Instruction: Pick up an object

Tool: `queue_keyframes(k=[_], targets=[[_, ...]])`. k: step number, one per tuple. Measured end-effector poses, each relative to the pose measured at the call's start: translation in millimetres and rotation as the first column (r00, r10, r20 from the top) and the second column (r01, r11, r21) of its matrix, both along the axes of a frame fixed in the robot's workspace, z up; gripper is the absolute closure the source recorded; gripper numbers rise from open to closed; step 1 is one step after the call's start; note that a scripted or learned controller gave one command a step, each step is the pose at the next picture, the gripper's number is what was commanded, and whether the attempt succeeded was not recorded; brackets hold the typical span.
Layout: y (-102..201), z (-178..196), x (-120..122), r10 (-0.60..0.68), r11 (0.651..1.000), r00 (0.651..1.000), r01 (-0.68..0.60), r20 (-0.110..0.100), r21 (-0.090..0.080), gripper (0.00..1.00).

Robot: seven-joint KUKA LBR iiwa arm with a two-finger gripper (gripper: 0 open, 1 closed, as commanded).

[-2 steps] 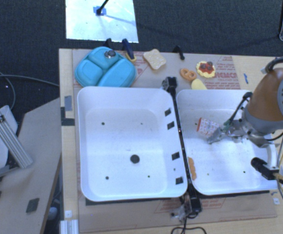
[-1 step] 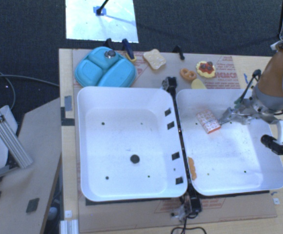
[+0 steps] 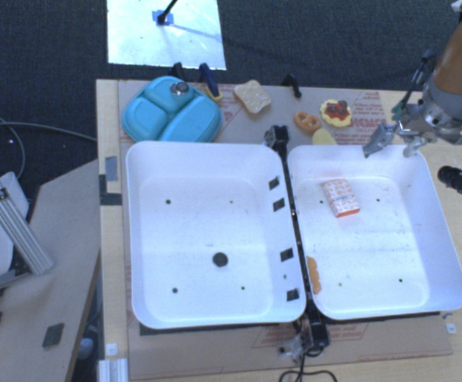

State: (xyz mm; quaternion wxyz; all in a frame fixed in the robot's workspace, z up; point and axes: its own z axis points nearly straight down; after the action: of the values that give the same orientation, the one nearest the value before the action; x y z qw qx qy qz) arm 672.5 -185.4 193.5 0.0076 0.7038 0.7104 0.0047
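A small box with a pink-and-white pattern lies in the right bin, towards its rear left. Against that bin's left wall rests a small orange piece. In the left bin, a dark round object sits near the middle. My gripper hangs over the rear rim of the right bin, to the right of and behind the box. Its fingers stand apart with nothing between them.
Behind the bins lie a blue sectioned plate, a toast slice, a pretzel, a small tart and a yellow piece. Black clips line the divider between the bins.
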Motion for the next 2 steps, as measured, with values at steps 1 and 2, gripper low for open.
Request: queue_keyframes(k=[1, 2], targets=[[-18.8, -102.9, -89.6, -0.012, 1.000, 1.000, 0.012, -0.026, 0.006, 0.00], [73.6, -75.5, -67.1, 0.003, 1.000, 1.000, -0.003, -0.012, 0.007, 0.00]])
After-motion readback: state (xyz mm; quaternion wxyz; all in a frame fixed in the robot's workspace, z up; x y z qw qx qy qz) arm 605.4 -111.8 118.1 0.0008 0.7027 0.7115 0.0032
